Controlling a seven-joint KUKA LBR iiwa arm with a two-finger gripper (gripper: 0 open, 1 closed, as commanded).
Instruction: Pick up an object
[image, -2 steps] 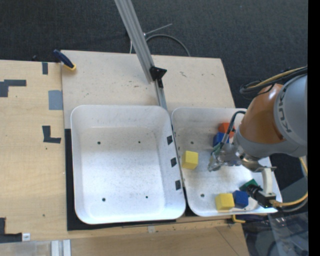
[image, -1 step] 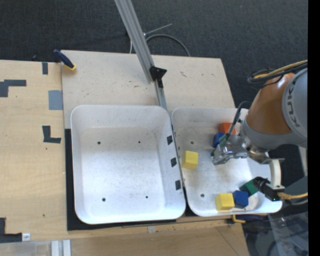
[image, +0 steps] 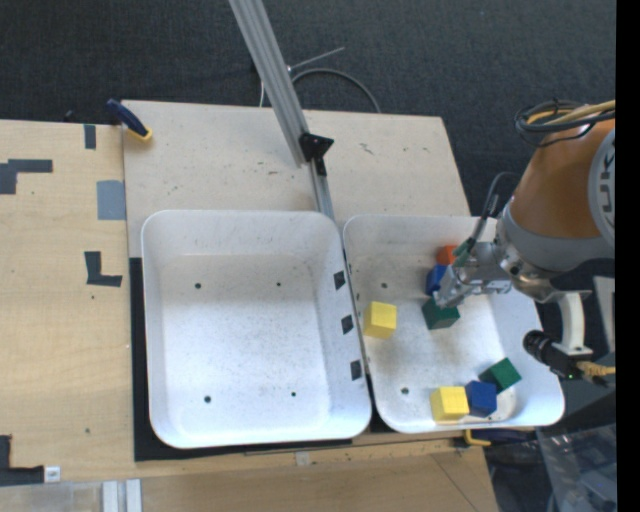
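The grey arm (image: 575, 190), with its orange band, reaches in from the right over the right-hand white bin (image: 400, 245). Its claw (image: 452, 292) hangs low in the upper middle of that bin, directly over a small cluster of blocks. How far the claw stands open cannot be told from this slant, and no block can be seen caught in it.

Just below the claw's tip lies a dark green block (image: 440, 316), touching or almost touching it. A blue block (image: 436, 279) sits at the claw's left side, partly hidden by the metal, and an orange block (image: 446, 254) peeks out just above, near the bin's upper part.

A yellow block (image: 380, 319) rests apart from these, close to the bin's left wall. Along the lower edge of the same bin three more blocks sit close together: a second yellow block (image: 450, 402), a second blue block (image: 482, 397) just beside it on the right, and a green block (image: 501, 374) slightly above and to the right of that.

The left-hand white bin (image: 160, 240) stands beside the right one, their rims meeting at the middle. Both rest on the pale wooden bench (image: 210, 150). A metal rail (image: 275, 75) slants down from the top towards the join between the bins.
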